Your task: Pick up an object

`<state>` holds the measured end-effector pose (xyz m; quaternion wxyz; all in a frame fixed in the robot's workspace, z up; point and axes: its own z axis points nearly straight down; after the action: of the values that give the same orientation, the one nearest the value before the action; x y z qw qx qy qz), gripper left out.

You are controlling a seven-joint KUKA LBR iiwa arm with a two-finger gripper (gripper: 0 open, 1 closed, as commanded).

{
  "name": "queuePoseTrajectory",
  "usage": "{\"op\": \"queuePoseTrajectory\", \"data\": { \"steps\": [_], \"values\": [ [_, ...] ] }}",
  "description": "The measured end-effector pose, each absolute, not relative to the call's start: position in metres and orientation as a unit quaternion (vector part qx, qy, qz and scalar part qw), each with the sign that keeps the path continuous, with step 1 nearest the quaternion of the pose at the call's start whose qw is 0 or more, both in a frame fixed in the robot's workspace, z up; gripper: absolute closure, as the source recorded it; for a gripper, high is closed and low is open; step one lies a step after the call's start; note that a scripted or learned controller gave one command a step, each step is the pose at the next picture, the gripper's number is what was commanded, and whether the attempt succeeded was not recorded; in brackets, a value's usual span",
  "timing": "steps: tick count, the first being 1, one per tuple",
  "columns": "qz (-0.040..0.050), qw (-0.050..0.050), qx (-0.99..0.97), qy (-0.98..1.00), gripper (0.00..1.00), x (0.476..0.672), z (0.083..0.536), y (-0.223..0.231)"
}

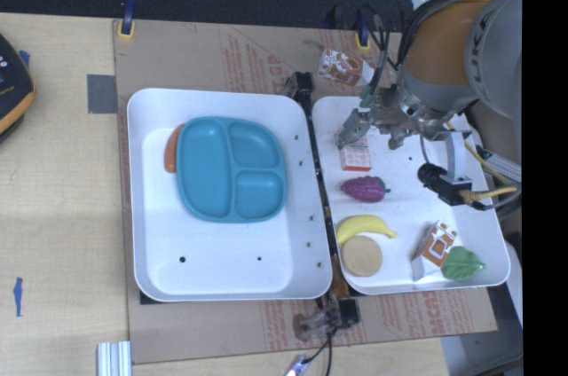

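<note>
Carton [356,156] lies at 10 o'clock in right bin [497,272], just beside tool [366,124]; tool's grip unreadable; aubergine [364,188], banana [364,228] at 6 o'clock of carton.

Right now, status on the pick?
Gripper over right bin, far end, above the small red-and-white carton. Nothing seen held. Purple toy eggplant and banana lie nearby, apart from the carton.

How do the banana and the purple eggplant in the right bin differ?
The banana is yellow and curved; the eggplant is purple and plump. The banana touches the round tan disc; the eggplant lies apart, nearer the gripper. Both lie flat in the right bin.
</note>
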<state>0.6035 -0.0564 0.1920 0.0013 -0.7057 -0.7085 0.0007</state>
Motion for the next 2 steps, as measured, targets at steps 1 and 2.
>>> {"op": "queuePoseTrajectory", "data": {
  "steps": [1,2],
  "values": [
    [0.0032,0.002,-0.706,-0.709,0.0,0.58,0.09,-0.116],
    [0.0018,0.002,-0.705,-0.709,0.0,0.534,0.095,-0.093]
  ]
}}
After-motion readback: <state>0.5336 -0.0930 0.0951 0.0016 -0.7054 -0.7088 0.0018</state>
